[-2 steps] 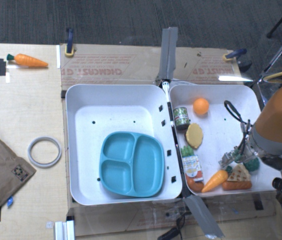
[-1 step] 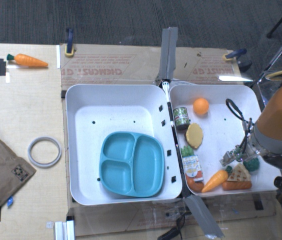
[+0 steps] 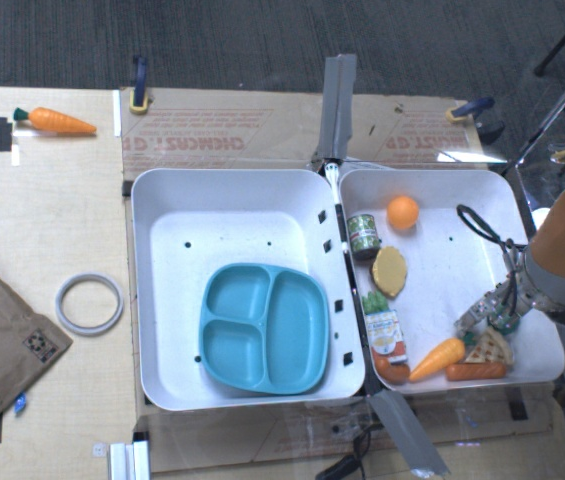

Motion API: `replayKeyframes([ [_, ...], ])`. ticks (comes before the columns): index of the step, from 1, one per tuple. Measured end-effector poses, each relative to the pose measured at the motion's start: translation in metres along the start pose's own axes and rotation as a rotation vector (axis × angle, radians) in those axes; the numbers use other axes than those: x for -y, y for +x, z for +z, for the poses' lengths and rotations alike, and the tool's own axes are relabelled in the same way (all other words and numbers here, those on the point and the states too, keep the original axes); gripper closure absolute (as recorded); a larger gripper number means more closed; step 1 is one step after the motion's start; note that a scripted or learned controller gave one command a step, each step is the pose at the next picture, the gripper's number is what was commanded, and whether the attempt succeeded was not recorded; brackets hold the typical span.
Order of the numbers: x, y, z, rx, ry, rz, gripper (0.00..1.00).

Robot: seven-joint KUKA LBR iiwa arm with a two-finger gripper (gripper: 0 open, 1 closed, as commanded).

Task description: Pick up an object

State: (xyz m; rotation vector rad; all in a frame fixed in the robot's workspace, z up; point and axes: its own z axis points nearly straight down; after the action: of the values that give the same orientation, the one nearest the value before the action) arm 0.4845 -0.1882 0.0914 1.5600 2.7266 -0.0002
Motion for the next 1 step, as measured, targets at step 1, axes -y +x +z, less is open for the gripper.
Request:
replayKeyframes([
  [1,-0.0051,0.0219,-0.0326,0.000,0.001,0.386,1.00],
])
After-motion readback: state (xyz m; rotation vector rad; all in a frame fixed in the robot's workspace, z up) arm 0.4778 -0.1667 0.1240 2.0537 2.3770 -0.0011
